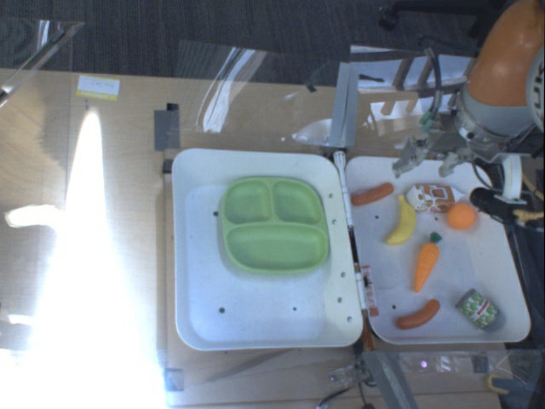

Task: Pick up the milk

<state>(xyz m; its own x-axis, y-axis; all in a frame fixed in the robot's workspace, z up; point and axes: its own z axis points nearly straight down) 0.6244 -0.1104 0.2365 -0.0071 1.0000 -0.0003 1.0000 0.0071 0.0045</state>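
Observation:
The milk (430,198) is a small white carton with red-brown print. It lies on its side near the back of the right bin (498,335), between the banana and the orange. My gripper (428,160) hangs just behind and above the carton, over the bin's back edge. Its fingers are spread open and hold nothing. The grey arm with its orange band (504,54) comes in from the upper right.
The right bin also holds a yellow banana (402,223), an orange (461,216), a carrot (426,263), two sausages (372,195) (417,314) and a green can (477,308). The left bin (192,313) holds a green divided plate (274,225).

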